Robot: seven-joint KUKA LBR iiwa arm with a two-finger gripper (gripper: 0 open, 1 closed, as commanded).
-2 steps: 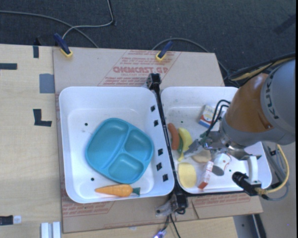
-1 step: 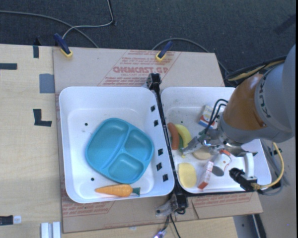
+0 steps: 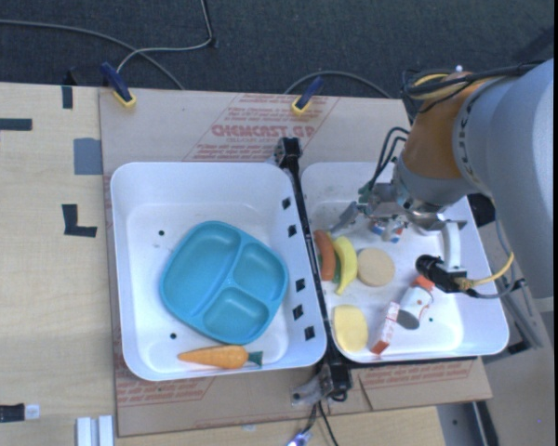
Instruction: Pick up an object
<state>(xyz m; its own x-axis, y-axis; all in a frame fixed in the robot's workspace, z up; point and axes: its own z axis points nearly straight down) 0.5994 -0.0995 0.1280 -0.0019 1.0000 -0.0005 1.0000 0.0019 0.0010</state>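
Cardboard (image 3: 251, 133) under bins reads "CHEMCAST" in red.

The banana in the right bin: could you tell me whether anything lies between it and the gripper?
Nothing visible does. The gripper hangs over bare bin floor just above-right of the banana; the hot dog touches the banana's far, left side.

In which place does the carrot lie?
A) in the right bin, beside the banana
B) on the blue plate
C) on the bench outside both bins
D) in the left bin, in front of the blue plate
D: the carrot lies on the floor of the left bin, just below the blue plate in the camera view, near the bin's front wall.
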